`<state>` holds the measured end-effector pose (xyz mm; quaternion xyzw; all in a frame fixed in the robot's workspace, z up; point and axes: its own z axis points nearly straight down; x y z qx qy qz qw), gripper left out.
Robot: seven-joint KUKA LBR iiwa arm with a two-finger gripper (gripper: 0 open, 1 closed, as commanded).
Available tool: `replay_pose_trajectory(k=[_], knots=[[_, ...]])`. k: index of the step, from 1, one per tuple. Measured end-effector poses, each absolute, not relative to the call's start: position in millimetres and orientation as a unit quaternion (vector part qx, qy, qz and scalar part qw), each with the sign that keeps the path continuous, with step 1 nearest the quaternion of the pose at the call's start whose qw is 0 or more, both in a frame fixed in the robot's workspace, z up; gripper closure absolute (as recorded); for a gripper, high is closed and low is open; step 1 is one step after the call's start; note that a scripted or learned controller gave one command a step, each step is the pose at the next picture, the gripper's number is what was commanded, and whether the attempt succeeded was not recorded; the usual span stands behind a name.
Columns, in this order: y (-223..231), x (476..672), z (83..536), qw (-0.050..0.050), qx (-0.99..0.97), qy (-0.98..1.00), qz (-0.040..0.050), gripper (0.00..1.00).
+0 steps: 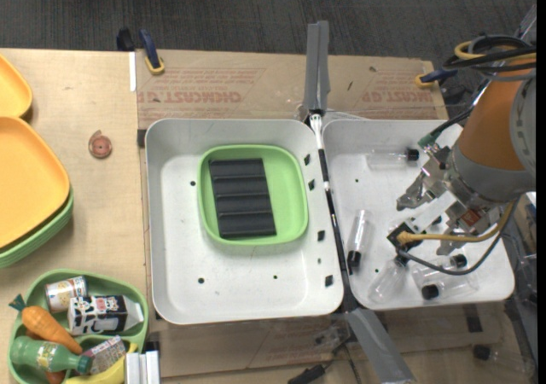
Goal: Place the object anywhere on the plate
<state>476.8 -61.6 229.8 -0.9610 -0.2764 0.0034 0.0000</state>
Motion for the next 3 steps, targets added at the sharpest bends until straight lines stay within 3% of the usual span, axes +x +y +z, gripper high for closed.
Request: replay_pose_trajectory(k=[1,2,3], knots=[[-18.0,477.7,230.7,-0.001,-0.994,-0.109,0.0022,0.0],[-64.7,486.1,223.3,0.0,-0.994,-0.108,0.0032,0.0],[-136.9,476.1,193.9,0.001,-0.995,-0.1,0.0038,0.0]])
